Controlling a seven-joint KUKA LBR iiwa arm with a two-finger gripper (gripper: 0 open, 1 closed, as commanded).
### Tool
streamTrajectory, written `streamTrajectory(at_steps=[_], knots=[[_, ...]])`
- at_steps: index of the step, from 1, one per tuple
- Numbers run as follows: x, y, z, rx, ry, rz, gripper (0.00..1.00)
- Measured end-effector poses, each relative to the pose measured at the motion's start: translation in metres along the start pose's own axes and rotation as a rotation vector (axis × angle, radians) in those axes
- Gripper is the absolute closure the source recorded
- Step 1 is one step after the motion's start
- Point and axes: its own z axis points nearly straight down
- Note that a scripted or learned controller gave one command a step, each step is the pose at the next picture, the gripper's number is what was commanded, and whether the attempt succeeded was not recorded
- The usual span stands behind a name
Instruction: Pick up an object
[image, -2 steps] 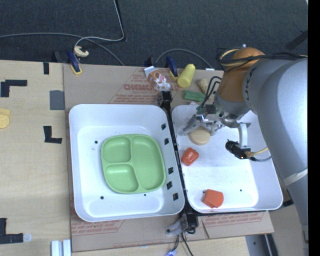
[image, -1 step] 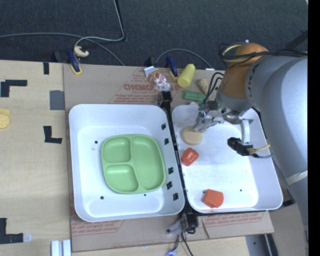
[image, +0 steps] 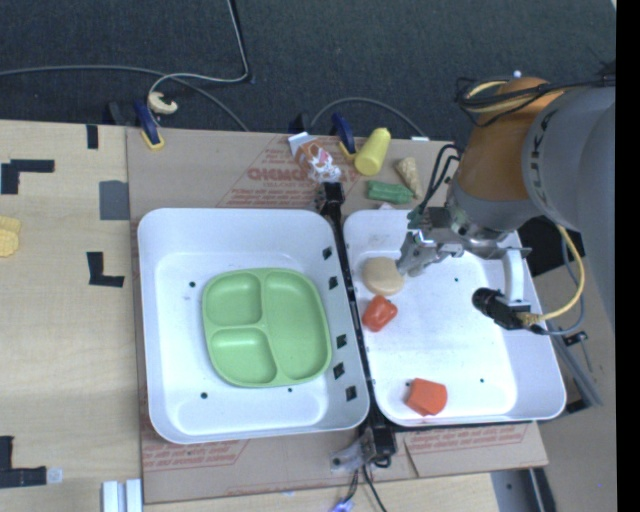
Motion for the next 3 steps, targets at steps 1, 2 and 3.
streamTrajectory(at_steps=[1,2,3], knots=[[0.000,0.000,0.001,0.002,0.000,0.000,0.00],[-0.014,-0.029,0.076,0.003,0.000,0.001,0.00],[-0.013,-0.028,0.066,0.002,0.000,-0.001,1.00]])
